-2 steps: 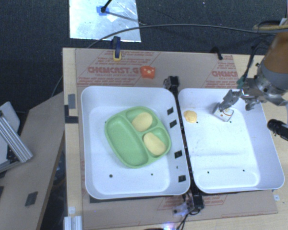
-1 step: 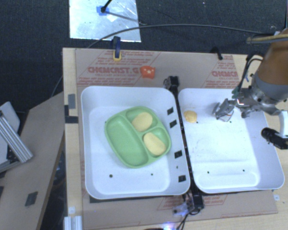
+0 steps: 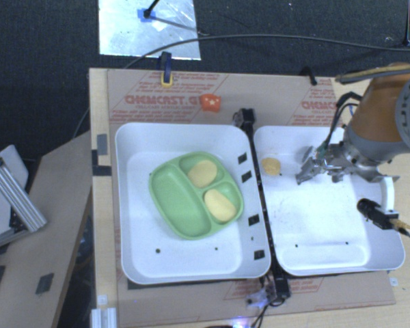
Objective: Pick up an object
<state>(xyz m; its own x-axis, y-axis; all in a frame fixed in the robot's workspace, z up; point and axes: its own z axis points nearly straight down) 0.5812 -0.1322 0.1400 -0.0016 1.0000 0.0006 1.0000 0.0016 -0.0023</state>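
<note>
Camera view. Right bin (image 3: 342, 251): one small tan round object (image 3: 271, 165) near its upper-left corner, beside the divider.

Gripper (image 3: 307, 171): just right of the object, apart from it, nothing held; finger spread cannot be told.

Risk, judged: the object sits against the bin wall, so a closing finger may strike the wall or nudge it aside.

Left bin (image 3: 133, 203): green divided plate (image 3: 174, 200) with two yellow pieces.
</note>
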